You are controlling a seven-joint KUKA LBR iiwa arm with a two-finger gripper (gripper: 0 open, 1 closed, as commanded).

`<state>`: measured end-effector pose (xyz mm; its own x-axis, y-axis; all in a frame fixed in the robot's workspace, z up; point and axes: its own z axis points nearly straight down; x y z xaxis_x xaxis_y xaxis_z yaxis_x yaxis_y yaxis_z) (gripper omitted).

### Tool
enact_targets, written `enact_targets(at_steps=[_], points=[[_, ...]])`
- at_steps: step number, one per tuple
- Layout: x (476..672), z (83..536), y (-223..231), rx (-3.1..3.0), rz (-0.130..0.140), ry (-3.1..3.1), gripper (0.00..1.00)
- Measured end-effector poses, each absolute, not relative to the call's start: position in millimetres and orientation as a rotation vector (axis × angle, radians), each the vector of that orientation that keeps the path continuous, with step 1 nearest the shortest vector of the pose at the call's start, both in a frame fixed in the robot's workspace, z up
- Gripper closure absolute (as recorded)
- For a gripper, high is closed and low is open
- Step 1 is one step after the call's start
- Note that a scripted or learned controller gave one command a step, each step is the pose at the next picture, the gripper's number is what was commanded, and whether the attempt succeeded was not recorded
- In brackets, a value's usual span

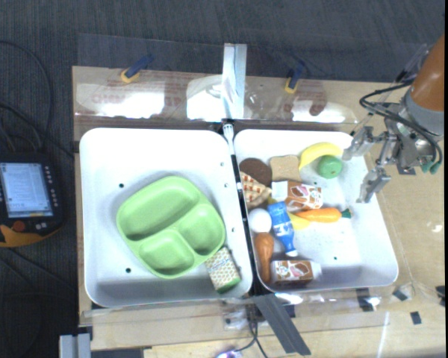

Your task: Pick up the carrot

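Starting at the far left, a handheld control pendant [21,192] lies off the table, and beside it the left bin [104,155] holds a green divided plate [172,226] with a small patterned box [223,269] just off the plate's lower right corner. Across the divider, the right bin [373,256] is crowded: a brown cookie [255,171], a waffle piece [254,193], a slice of bread [285,168], a white egg [260,220], a blue bottle [281,227], a sausage [263,250] and a dark carton [293,271]. The carrot [319,215] lies flat near the bin's middle, pointing right, touching or nearly touching a red-and-white packet [305,195] above it and the bottle at its left end; a banana [319,154] and a green ball [329,167] sit further up. To the right, the gripper [373,161] hangs over the bin's right rim, apart from the carrot and holding nothing; its fingers appear to stand apart, though the slanted view leaves that somewhat unsure. The risk from here is the clutter: a descent slightly off line could land a finger on the packet or bottle, nudging the carrot away or pinching the wrong item, and the carrot's smooth taper could slip out of a grip taken near its tip.
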<state>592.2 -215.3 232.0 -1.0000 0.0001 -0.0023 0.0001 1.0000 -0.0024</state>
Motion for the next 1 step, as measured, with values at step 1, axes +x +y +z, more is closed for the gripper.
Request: enact_targets(at_steps=[1], points=[[566.1, 95.9, -221.9, 0.234, -0.002, 3.13, 0.0]])
